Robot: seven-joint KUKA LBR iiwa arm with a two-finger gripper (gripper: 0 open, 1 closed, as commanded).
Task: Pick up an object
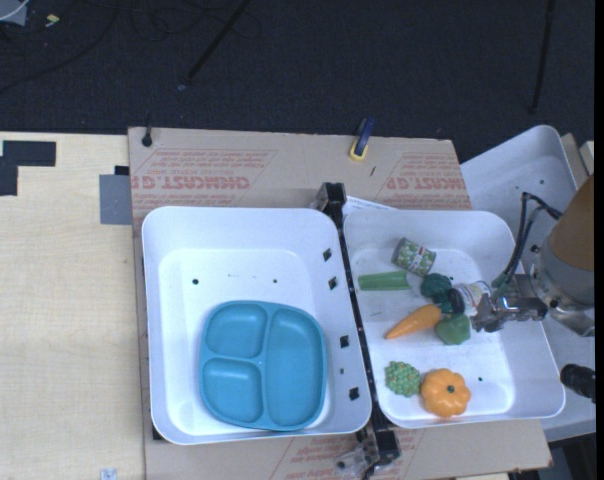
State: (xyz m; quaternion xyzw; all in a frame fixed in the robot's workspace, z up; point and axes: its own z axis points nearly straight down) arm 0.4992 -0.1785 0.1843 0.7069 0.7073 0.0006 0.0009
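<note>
The right bin holds several toy foods. A green-labelled can lies at the back, with a green stick to its left. A dark teal piece sits above an orange carrot and a round green piece. Near the front lie a bumpy green cluster and an orange pumpkin. My gripper is low in the right bin, just right of the teal and round green pieces, and whether it touches them is unclear.
The left bin holds a blue divided plate. A black divider runs between the bins. The arm comes in over the right bin's right rim. Cardboard lies behind the bins.
</note>
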